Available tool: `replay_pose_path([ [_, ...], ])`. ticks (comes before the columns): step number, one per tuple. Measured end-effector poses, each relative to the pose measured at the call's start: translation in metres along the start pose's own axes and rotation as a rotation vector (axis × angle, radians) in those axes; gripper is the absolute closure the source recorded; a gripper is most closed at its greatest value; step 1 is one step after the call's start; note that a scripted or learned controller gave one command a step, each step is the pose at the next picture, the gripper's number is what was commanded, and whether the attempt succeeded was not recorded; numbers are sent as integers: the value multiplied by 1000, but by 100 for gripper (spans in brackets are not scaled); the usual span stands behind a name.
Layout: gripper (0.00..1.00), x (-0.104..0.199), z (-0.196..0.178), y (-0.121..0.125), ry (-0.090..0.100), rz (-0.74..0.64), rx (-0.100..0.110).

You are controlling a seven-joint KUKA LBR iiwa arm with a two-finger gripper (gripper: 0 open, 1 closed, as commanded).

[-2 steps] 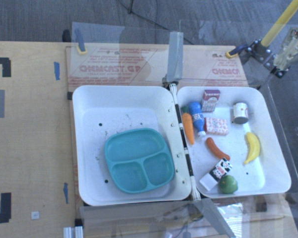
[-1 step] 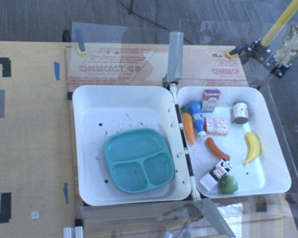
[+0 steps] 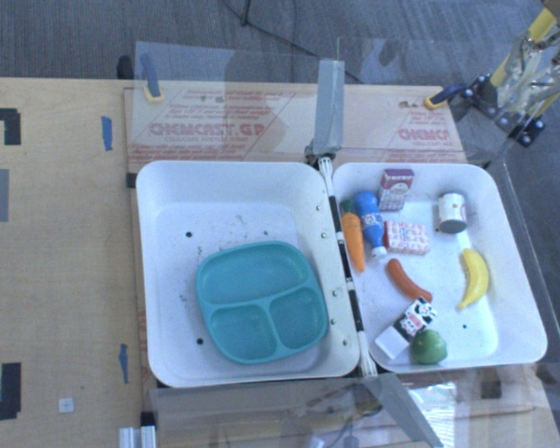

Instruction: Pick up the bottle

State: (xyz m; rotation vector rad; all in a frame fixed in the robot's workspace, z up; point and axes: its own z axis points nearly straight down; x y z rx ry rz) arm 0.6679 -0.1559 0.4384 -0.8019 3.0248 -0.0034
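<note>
Lying in the right bin (image 3: 515, 329), toward its 10 o'clock corner: the blue bottle (image 3: 368, 215), on its side, with the blue end toward 12 o'clock and a pale end toward 6 o'clock. Touching or just beside it at 9 o'clock, an orange carrot (image 3: 354, 241), roughly parallel, close against the wall shared by the two bins. At 1 o'clock from the bottle, a small red and white carton (image 3: 396, 189); at 4 o'clock, just beside the pale end, a pink patterned box (image 3: 407, 237).

Further toward 3 o'clock, well apart from the bottle, a grey can (image 3: 451, 212), and below it a banana (image 3: 474, 278) along the bin's 3 o'clock side. Near the bin's middle, a reddish sausage (image 3: 408, 280), lying at a slant. Toward 6 o'clock, a black and white spotted carton (image 3: 409, 327), touching a green round fruit (image 3: 429, 347).

In the left bin (image 3: 161, 187), a teal divided plate (image 3: 261, 299) toward 5 o'clock.

Resting side by side on a pale wooden surface (image 3: 47, 250), both bins, with a printed cardboard sheet (image 3: 224, 119) under their 12 o'clock edges.

Impossible to tell whether the end effector is open, closed or gripping anything.
</note>
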Motion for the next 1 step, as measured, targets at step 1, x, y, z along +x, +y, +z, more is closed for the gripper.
replay_pose_path([
  [1,100,0,0,109,3,-284,-5],
])
